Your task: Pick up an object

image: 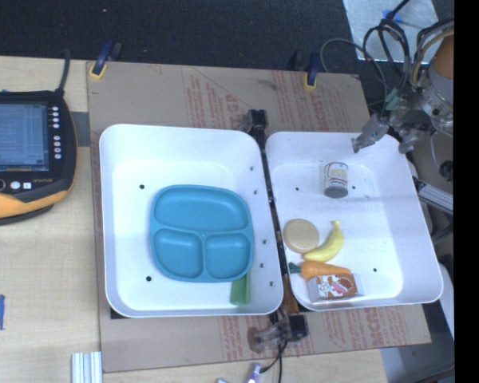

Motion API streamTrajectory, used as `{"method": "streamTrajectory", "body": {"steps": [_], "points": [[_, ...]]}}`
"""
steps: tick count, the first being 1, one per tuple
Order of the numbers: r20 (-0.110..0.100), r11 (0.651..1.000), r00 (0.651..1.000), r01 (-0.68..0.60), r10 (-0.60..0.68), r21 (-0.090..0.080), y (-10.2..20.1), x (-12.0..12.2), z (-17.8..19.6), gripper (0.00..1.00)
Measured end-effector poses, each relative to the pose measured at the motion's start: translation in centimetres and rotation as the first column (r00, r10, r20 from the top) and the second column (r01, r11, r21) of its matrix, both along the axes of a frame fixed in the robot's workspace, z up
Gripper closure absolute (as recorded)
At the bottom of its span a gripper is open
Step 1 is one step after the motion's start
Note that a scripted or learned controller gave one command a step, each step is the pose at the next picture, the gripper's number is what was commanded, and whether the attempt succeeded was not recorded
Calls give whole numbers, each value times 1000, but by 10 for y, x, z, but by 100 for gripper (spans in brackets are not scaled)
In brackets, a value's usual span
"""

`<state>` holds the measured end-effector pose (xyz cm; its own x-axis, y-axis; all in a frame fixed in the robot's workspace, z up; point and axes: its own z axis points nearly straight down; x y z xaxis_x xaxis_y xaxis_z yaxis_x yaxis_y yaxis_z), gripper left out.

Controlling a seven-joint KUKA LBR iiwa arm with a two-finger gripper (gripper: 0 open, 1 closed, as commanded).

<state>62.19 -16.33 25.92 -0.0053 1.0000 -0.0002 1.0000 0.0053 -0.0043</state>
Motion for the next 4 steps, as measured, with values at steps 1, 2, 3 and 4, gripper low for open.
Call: {"method": "streamTrajectory", "body": {"steps": [1, 2, 3, 4], "points": [[-3, 1000, 1000, -2, 2, 0, 4, 11, -121, 0], [-2, 1000, 1000, -1, 1, -1, 0, 3, -168, 0], [2, 1000, 1000, 0, 0, 0, 20, 35, -167, 0], [3, 1000, 1000, 2, -2, 0, -5, 33, -167, 0]]}}
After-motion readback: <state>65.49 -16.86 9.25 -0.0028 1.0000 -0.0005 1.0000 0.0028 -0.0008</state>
